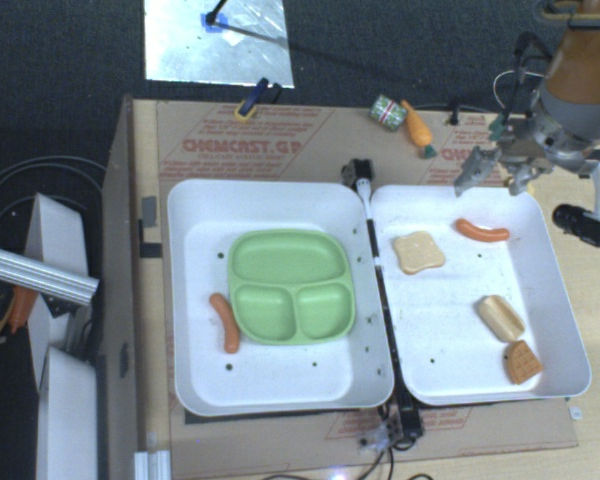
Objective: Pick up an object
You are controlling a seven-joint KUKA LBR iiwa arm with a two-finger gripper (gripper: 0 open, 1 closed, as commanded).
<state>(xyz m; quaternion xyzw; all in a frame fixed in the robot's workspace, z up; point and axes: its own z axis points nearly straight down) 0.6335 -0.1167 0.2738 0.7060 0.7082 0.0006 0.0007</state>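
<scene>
Nothing is picked up yet. The claw (pixel 497 176) hovers with its fingers spread wide and bare above the right bin's (pixel 555 268) far rim, near a sausage (pixel 482 231).

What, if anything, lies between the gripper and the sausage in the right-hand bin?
Nothing visible. The gripper hangs over the far rim of the right white bin, and the orange-red sausage lies just below it on bare bin floor. The pale toast slice sits off to the side.

The end effector (pixel 498 174) hangs above the right bin's (pixel 555 268) far edge, fingers spread, near a sausage (pixel 482 231).
</scene>
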